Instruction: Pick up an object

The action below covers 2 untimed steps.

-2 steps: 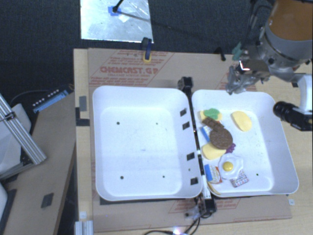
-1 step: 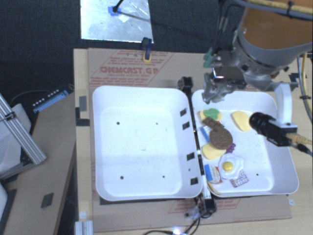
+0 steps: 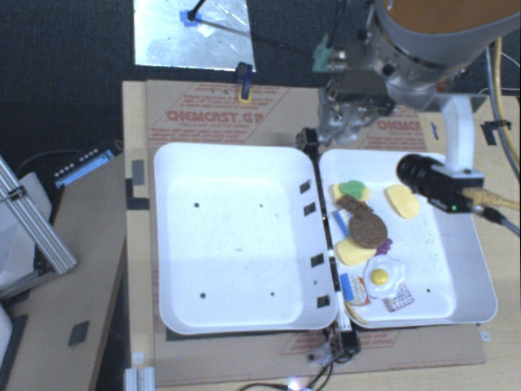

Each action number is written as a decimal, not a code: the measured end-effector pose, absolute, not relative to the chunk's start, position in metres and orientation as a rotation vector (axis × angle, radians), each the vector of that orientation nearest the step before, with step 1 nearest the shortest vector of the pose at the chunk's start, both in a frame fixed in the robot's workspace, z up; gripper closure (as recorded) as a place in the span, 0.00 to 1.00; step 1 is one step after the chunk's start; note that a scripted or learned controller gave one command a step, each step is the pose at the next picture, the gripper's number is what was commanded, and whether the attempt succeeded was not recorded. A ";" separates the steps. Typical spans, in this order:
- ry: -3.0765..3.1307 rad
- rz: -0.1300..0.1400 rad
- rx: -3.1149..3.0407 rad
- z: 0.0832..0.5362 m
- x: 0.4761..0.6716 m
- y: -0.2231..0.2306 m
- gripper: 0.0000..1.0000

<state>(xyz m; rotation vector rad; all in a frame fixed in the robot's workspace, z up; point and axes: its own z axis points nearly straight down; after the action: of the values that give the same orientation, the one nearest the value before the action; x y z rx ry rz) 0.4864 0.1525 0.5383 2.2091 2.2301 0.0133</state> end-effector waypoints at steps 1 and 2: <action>2.235 0.005 2.209 0.535 0.486 0.225 1.00; 2.215 0.004 2.223 0.534 0.565 0.187 1.00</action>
<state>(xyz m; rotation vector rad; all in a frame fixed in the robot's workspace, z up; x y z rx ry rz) 0.5648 0.1868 0.5343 2.2230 2.2152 0.0036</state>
